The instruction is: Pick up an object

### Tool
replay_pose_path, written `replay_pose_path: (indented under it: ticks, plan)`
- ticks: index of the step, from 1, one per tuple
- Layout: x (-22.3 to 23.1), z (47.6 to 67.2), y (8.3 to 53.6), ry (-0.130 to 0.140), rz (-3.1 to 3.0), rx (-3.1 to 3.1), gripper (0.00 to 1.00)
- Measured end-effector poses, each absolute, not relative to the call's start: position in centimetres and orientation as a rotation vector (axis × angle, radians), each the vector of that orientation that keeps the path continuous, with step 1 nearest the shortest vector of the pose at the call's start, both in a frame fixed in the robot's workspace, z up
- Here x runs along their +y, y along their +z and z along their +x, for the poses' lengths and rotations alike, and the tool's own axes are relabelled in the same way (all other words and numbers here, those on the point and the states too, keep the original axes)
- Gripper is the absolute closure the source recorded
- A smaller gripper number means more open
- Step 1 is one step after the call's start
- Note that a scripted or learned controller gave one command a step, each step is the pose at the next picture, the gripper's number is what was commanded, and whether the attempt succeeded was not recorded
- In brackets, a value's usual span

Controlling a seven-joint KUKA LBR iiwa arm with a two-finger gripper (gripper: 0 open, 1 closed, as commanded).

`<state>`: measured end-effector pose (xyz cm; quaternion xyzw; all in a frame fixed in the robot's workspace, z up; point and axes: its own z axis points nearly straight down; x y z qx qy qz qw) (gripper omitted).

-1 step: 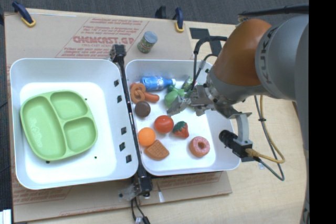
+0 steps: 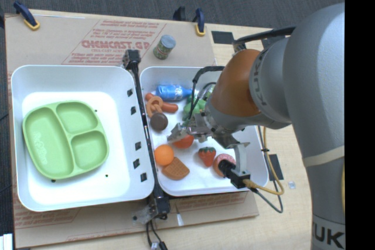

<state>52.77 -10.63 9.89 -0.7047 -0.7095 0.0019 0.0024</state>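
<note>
Gripper [image 2: 183, 136] sits low in the right bin [image 2: 258, 181] over a red-orange toy [image 2: 185, 141]; finger state unclear

Even bright light; arm perhaps slightly blurred.

Two white bins [image 2: 76, 82] sit side by side. One green tray [image 2: 65, 139] lies in the left bin. The right bin [image 2: 202, 184] holds roughly nine toy foods, some hidden under the arm. One can [image 2: 164, 47] stands at upper centre. Three clamps [image 2: 27, 15] grip the top edge.
</note>
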Motion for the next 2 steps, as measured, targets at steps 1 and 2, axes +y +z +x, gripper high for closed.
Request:
replay_pose_path:
  ticks: [1,2]
  plan:
    - [-10.7,52.9,11.0,0.007,-2.206,-2.232,1.0]
    - [-10.4,47.7,24.4,-0.001,-2.217,-2.229,1.0]
